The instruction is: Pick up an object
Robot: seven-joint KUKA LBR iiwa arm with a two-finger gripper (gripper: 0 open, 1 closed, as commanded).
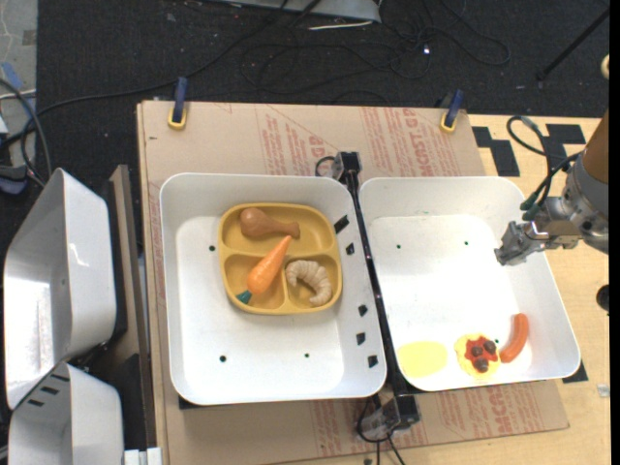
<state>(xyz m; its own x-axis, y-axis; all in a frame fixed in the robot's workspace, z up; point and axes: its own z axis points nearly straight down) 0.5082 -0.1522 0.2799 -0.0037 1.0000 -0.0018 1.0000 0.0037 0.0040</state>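
Note:
My gripper hangs over the right bin's right side, above bare white floor. Nothing shows between its fingers. Near that bin's front edge lie a flat yellow disc, a small red and yellow piece and an orange sausage. In the left bin sits a yellow divided plate holding a brown drumstick, an orange carrot and a pale curled shrimp.
A black divider strip runs between the two bins. The bins rest on a cardboard sheet held by yellow clamps. White containers stand off the bench at the left. Cables cross the dark floor behind.

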